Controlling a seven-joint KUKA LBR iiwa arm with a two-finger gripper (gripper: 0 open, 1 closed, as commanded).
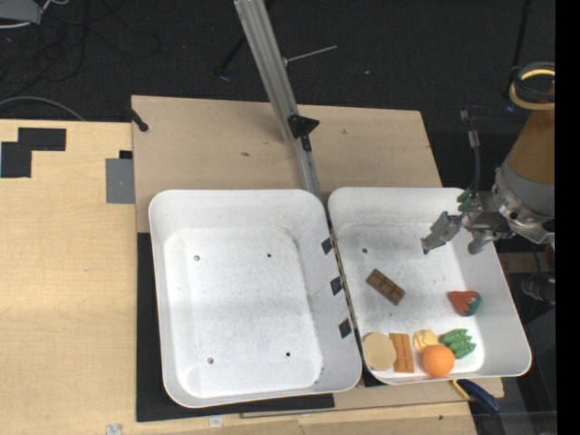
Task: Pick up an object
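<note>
A dark floor with loose cables fills the top of the frame, and below it a pale wooden table carries a tan board and two shallow white bins side by side. A grey metal rail slants down from the upper middle toward the gap between the bins.

The left bin sits in the lower centre of the frame; its floor shows a few small dark dots. The right bin lies just beside it, toward the lower right, and holds all the loose things.

Near the middle of the right bin lies a brown chocolate-like bar, tilted. To its right, close to the bin's right wall, sits a red piece with a green end. Along the bin's bottom edge there is a tight row: a tan round slice, a brown-and-orange slab touching it, a small yellow piece, an orange ball, and a green leafy piece.

The arm comes in at the right edge of the frame, with its orange band up top. Its pincer hangs over the upper right part of the right bin, well apart from the food pieces, fingers spread and grasping nothing.
</note>
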